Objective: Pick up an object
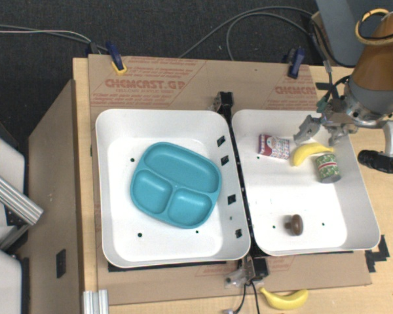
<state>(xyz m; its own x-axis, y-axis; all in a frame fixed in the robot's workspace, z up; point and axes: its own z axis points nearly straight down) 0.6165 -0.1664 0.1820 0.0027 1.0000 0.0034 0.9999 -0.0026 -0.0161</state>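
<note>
Approach step, nothing lifted yet: gripper point(321, 131) hovering at about two o'clock in the right bin point(354, 241), seemingly spread open and empty. Banana point(309, 153) lying just below, touching the green can point(327, 167). Next: straight descent, then closing squarely across the banana.

Brown board bench point(203, 77) with two white bins point(111, 175) side by side, a banana point(285, 298) at its front edge

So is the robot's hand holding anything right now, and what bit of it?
Nothing. The hand hangs open over the right bin, above the banana and green can, with nothing between its fingers.
</note>
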